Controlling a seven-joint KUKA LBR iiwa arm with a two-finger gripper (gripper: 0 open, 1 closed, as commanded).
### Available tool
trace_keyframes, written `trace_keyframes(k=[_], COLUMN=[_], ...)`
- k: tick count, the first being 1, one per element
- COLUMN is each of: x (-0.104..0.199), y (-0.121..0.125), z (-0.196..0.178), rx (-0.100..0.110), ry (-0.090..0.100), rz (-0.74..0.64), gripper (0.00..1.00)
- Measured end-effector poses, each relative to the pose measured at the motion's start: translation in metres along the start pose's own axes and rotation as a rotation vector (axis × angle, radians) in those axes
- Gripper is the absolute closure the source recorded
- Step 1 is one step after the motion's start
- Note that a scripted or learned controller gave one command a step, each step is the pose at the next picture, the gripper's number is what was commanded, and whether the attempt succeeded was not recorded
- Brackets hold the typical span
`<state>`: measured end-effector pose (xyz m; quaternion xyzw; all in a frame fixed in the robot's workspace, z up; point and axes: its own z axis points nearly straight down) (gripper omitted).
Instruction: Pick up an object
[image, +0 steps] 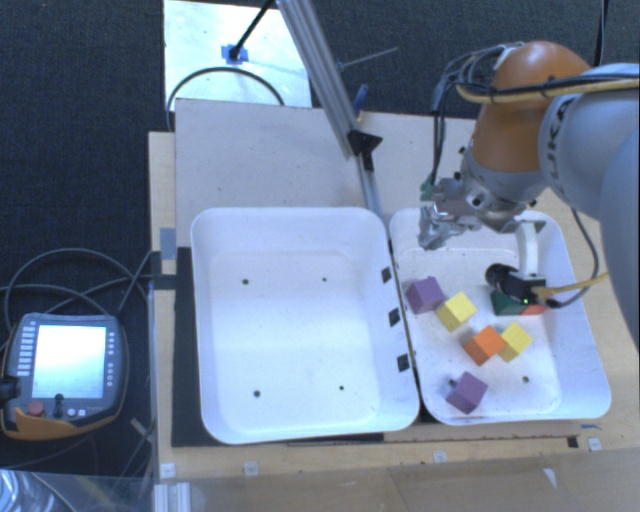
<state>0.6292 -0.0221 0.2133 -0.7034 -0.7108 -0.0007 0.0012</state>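
Note:
My gripper (437, 236) hangs over the far left part of the right bin (575, 395), above its floor, with nothing visible between its fingers. Below it lie several blocks: a purple cube (425, 295), a yellow cube (457, 310), an orange block (484, 345), a second yellow block (516, 339) and a purple piece (466, 391) near the front. A green block (507, 305) and a bit of red (534, 309) sit under a black fixture by the right wall. The purple cube is the block nearest to the gripper, slightly toward the front.
The left bin (290, 330) sits beside the right one, with small black clips along their shared wall. A metal pole (330, 80) slants in from the top. A teach pendant (65, 370) with cables lies off the bench at the left.

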Motion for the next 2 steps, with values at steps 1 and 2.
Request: trace_keyframes(k=[1, 2], x=[0.052, 0.112], y=[-0.012, -0.018], z=[0.006, -0.010], rx=[0.000, -0.003], ry=[0.000, 0.001], rz=[0.000, -0.002], gripper=[1.00, 1.00])
